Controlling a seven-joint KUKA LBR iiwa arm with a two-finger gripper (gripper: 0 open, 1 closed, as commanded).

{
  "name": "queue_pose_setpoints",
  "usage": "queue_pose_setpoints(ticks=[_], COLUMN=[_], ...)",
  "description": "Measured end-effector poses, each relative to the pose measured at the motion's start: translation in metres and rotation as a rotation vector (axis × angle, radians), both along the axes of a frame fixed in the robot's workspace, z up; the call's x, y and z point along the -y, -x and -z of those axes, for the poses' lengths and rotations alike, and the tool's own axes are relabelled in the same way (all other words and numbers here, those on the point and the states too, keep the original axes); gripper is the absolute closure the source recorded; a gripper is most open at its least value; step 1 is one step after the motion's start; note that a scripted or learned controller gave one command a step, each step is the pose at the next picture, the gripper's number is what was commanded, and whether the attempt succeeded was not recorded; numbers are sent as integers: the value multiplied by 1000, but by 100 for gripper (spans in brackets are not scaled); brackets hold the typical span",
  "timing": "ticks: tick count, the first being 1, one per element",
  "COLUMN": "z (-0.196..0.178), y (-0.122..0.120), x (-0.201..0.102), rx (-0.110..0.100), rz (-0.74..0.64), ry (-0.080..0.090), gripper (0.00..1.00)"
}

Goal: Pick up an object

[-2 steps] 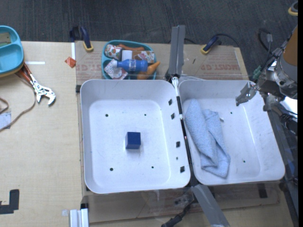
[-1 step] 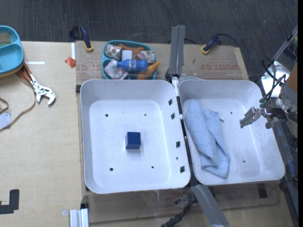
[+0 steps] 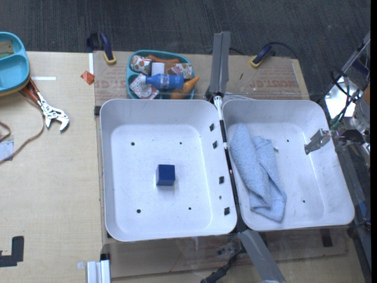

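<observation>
Here, a small blue cube [image 3: 166, 175] sits on the floor of the left bin [image 3: 118, 217], a little left of the bin's middle and well apart from every wall. It stands alone there, flat on one face, with nothing touching it.

In the right bin [image 3: 330, 211] a pale blue cloth [image 3: 257, 173] lies crumpled in a long heap, running from near the back left corner down toward the front, close to the wall shared with the left bin. The rest of that bin's floor is bare white.

The gripper [image 3: 318, 140] is at the right bin's right rim, near the back, a small grey metal piece poking in over the edge, well apart from both the cloth and the cube. Whether it is spread or pressed together I cannot tell, and nothing is seen held in it. The arm's body is mostly lost among cables and metal parts at the right edge.

Behind the left bin, a teal container [image 3: 133, 75] holds a jumble of small items, among them a blue bottle [image 3: 165, 81] and something orange. Farther left on the wooden bench [image 3: 53, 187] lie a wrench [image 3: 52, 114] and part of a light blue tray [image 3: 12, 63]. Two clamps with yellow handles sit at the bench's back edge.
</observation>
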State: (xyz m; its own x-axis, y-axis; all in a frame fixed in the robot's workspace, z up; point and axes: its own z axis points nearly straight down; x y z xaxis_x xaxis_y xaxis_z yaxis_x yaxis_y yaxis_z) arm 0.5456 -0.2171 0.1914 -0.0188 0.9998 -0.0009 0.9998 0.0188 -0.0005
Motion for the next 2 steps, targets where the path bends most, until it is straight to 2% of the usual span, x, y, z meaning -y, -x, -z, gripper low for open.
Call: queue_pose_setpoints(ticks=[1, 2], z=[75, -25], y=[-21, 14], x=[4, -45], rx=[0, 2], rz=[-378, -183], ry=[-1, 0], gripper=[0, 0])
